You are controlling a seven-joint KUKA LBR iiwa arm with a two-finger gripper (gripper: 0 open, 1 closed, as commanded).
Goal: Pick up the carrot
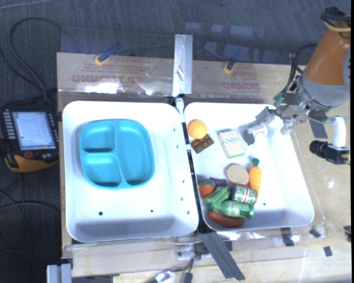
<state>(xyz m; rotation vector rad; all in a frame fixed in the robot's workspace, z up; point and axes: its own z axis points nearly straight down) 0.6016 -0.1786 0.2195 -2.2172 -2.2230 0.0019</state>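
The carrot [255,178], orange with a small green top, lies in the right bin [285,175] near its middle right. It points toward the bin's front and rests against a round tan slice [237,173]. My gripper [253,130] hangs over the back part of the right bin, above and behind the carrot, a clear gap away from it. It reaches in from the grey and orange arm [327,69] at the upper right. Nothing of the carrot is in the gripper.
In the right bin also lie an orange fruit [197,128], a brown bar [202,143], a white patterned packet [231,142], a green can [242,194], green vegetables [219,203] and red pieces [226,220]. The left bin [76,217] holds a blue divided plate [116,152].
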